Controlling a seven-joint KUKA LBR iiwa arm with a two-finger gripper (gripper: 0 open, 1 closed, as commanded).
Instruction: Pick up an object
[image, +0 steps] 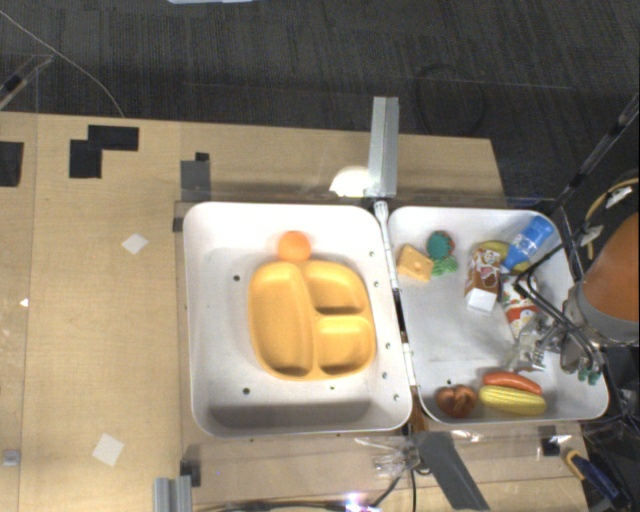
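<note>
Camera view: gripper (535, 345) low in right bin (440, 305), finger state impossible to tell.
Risks nudging red toy (511, 381) and banana (514, 400) aside, closing on nothing.

The wooden bench (90, 330) bears 2 white bins (215, 380) side by side.

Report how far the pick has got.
Nothing looks picked yet. The hand sits low over the right bin, above the red sausage and yellow corn, with nothing visibly between its fingers. Grasping and lifting remain. The yellow tray and orange ball lie in the left bin.
</note>
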